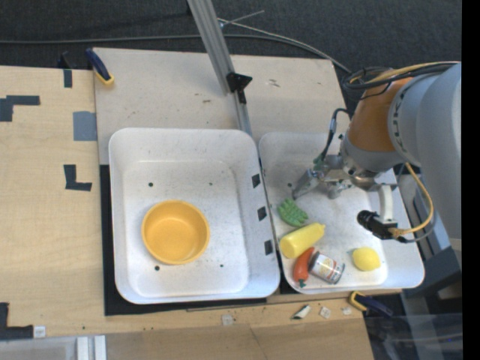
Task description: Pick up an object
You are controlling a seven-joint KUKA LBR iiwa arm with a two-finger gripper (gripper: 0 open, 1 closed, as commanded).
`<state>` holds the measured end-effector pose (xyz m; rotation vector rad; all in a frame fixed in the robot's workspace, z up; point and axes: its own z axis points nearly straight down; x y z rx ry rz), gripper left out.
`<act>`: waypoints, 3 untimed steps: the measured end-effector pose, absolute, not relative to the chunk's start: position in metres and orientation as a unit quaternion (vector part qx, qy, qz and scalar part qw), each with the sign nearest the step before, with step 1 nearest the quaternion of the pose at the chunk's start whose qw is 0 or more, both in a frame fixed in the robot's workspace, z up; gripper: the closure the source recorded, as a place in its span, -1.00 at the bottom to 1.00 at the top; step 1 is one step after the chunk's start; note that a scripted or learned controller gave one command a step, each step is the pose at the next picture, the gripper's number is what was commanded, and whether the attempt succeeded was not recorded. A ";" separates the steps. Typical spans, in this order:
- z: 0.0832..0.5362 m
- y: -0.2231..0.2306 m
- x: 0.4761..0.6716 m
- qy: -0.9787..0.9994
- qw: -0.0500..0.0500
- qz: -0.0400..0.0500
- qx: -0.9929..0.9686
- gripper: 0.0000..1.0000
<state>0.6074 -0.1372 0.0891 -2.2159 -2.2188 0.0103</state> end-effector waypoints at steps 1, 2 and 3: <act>0.104 -0.137 0.609 -0.708 0.002 0.002 -0.707 1.00; 0.169 -0.135 0.610 -0.708 -0.001 -0.001 -0.707 1.00; 0.229 -0.144 0.610 -0.707 -0.001 -0.001 -0.707 1.00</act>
